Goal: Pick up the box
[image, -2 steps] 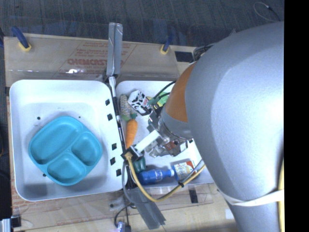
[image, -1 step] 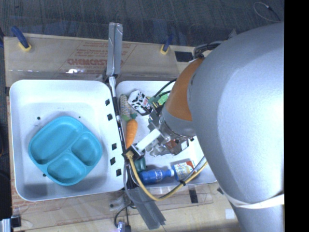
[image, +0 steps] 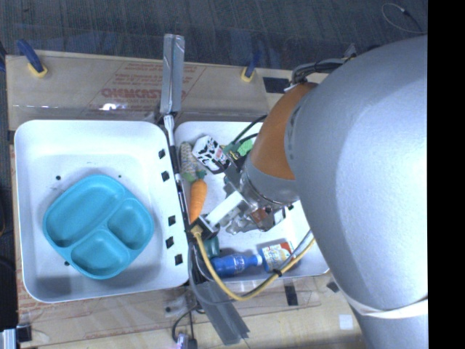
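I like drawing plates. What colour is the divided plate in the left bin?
Light blue; the divided plate shows clearly in the camera view.

blue divided plate (image: 99,226) in left bin (image: 29,195), carrot (image: 196,199), blue bottle (image: 236,263)

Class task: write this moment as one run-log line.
arm: grey arm with orange band over right white bin | gripper: fingers unclear | nearby: orange carrot, blue bottle | left bin: blue divided plate

The arm (image: 363,166) hides much of the right bin (image: 218,128) — its right side is covered.
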Motion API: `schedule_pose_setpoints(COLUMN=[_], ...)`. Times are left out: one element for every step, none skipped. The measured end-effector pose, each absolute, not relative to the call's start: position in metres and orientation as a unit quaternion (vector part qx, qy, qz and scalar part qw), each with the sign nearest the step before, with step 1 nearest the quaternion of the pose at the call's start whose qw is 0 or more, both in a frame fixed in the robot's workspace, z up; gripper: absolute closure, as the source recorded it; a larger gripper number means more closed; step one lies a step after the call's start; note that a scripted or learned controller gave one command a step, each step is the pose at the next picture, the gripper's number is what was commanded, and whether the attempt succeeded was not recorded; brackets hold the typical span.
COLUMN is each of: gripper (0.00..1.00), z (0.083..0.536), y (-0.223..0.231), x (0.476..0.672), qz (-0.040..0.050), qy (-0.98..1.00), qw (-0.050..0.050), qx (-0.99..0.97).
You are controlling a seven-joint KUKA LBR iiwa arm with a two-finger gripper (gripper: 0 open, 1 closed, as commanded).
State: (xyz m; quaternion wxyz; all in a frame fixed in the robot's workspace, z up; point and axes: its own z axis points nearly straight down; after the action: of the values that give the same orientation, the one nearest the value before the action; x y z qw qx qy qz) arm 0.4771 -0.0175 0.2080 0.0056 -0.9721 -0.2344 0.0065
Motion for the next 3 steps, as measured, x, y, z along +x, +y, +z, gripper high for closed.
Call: schedule_pose_setpoints(gripper=[1.0,1.0,1.0], z=[0.19,0.198,0.207], y=[0.078,0.138,0.138], x=[0.475,0.496,0.496], qz=[0.0039,0.0008,0.0013], qy=[-0.239,-0.157,-0.16], qw=[0.002,0.0,0.0], qx=[-0.971,-0.988,-0.987])
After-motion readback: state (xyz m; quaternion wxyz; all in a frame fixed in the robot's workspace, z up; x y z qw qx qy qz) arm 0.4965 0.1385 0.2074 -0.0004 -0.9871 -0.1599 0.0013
